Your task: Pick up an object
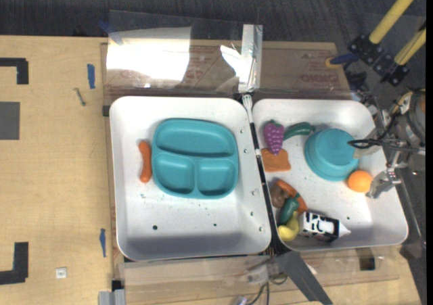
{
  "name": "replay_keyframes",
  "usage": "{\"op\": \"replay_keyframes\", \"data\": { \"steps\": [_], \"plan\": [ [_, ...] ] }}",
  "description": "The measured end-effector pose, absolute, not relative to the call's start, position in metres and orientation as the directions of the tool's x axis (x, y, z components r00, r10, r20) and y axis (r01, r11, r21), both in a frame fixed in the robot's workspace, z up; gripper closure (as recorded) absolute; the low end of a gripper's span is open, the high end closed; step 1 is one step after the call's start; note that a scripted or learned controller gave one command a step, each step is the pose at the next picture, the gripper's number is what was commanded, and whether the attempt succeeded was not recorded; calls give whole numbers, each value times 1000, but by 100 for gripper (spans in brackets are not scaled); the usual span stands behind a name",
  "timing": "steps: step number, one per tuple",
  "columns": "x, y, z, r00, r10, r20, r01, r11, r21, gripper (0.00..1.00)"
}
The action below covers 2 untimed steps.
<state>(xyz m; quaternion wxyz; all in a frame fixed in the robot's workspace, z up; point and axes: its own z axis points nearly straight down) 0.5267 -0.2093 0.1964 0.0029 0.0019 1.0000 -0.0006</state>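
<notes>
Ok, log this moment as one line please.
gripper: right bin's right edge, beside orange ball | grasp: none seen | teal bowl: right bin | teal tray: left bin

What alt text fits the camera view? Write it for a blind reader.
Two white bins sit side by side: the left bin holds a teal divided tray and an orange carrot-like toy; the right bin holds a teal bowl, purple grapes, an orange ball and other toy food.
</notes>
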Motion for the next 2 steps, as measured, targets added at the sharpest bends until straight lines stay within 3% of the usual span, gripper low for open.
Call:
{"op": "replay_keyframes", "data": {
  "steps": [1,2],
  "plan": [
    [517,-224,89,-997,78,-12,78,997,-3,0],
    [522,-222,101,-997,74,-24,74,997,-6,100]
  ]
}}
